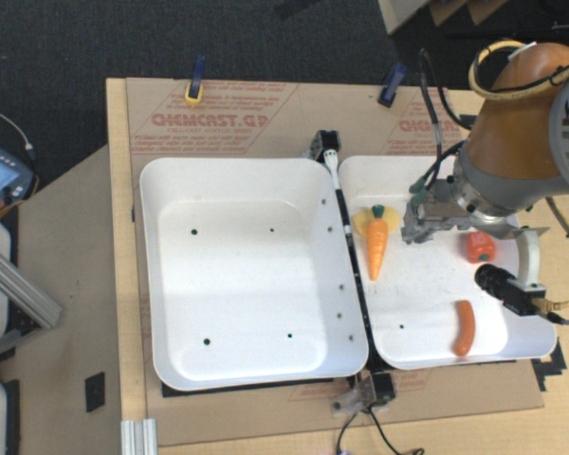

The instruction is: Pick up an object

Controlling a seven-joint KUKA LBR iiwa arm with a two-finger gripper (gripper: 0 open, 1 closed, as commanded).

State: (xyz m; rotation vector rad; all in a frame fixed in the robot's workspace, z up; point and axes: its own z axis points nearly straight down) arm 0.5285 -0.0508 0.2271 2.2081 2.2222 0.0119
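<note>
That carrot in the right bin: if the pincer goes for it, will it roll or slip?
The carrot looks like smooth moulded plastic, so probably stiff, light and a bit slippery. Its round, tapered body may roll sideways or squirt out toward the thin tip if pinched there. It lies against a yellow piece, which could get nudged along.

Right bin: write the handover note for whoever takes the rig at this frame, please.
Gripper: low in the right bin, near its middle, just right of the carrot; nothing seen held.
Carrot: lying by the bin's left wall, over a yellow piece.
Red item: right of the gripper, partly under the arm.
Sausage: near the front edge.
Left bin: beside it.
Done: nothing lifted yet.
Left: grasp and raise one object; the carrot is closest.
</note>
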